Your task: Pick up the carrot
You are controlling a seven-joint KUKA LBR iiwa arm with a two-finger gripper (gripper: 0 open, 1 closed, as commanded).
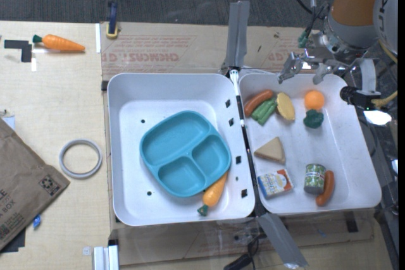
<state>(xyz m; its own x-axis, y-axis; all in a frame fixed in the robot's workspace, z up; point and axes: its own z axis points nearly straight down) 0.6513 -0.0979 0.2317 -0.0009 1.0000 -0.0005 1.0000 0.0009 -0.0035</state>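
A small orange carrot with a green top lies in the left bin, near its front wall, touching the front right edge of a blue divided plate. A second, larger carrot lies outside the bins at the far left of the bench. My gripper hangs over the back edge of the right bin, far from both carrots. Its fingers are spread apart, and nothing is between them.
The right bin holds a red sausage, a green vegetable, a yellow piece, an orange, a bread wedge, a small carton, a can and more. A tape ring and a brown bag lie left of the bins.
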